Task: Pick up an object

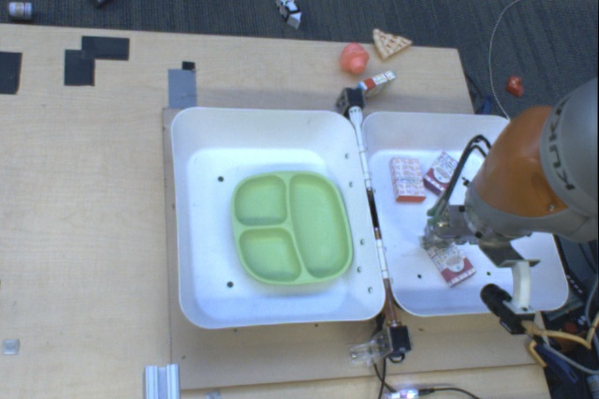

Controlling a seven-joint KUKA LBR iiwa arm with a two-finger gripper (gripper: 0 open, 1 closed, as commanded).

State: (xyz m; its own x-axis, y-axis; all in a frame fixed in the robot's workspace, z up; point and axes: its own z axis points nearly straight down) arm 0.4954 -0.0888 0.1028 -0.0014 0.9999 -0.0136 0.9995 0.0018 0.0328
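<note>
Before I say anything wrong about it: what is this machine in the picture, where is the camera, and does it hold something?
The picture comes from one camera fixed above a wooden bench, looking down at a slant. The big grey and orange shape at the right is a robot arm. Its claw hangs over the right white bin, just above some small red and white packets. I cannot tell whether the claw is open or whether it holds a packet. Another packet lies further back in that bin. The left white bin holds a green divided tray. Behind the bins lie an orange-red ball and a toy pizza slice.
</note>
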